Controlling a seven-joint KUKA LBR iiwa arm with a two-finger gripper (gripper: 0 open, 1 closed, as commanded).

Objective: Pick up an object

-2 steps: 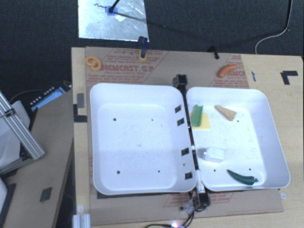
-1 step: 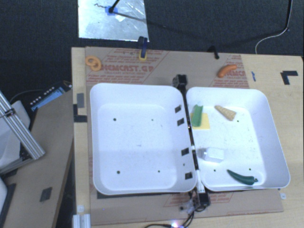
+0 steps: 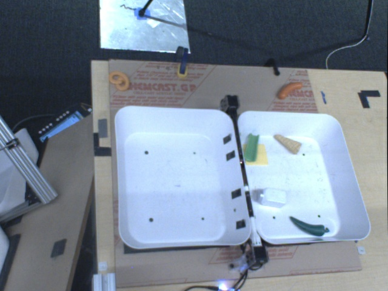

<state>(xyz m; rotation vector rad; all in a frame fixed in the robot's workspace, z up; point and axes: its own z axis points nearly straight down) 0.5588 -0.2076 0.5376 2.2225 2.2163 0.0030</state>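
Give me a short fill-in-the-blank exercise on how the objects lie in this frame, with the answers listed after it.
1. The dark green pepper lies near the front edge of the ____ bin.
2. The green and yellow sponge rests against the bin's ____ wall, beside the hinge.
3. The orange sausage-shaped toy lies ____ the bins, on the bench.
4. All four objects inside a bin, among them the cone-shaped piece and the clear block, share ____ bin.

Missing words: right; left; outside; one

The arm and its gripper sit wholly beyond the camera's field at this moment.
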